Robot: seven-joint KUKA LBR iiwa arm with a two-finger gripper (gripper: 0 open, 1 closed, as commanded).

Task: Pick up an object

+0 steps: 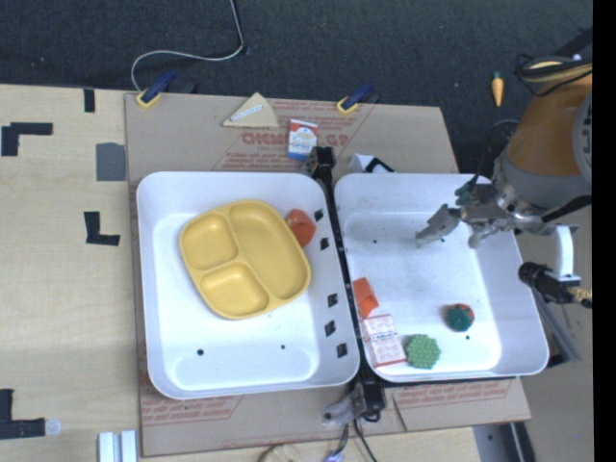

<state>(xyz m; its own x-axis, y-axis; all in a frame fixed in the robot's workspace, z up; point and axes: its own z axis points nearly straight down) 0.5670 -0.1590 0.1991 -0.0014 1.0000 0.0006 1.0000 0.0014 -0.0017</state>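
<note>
My gripper (453,233) hangs over the upper right part of the right bin (404,200); it is open, its fingers spread wide with nothing between them. Below it in that bin lie an orange block (364,296), a white and red packet (382,340), a green knobbly ball (422,351) and a small dark green and red ball (458,317). All of these sit well apart from the gripper, toward the bin's front edge.
The left bin (164,335) holds a yellow divided plate (245,256) and a small orange-red object (301,226) by its right wall. Behind the bins, on the cardboard, stand a small carton (302,140) and a pale wedge (252,112).
</note>
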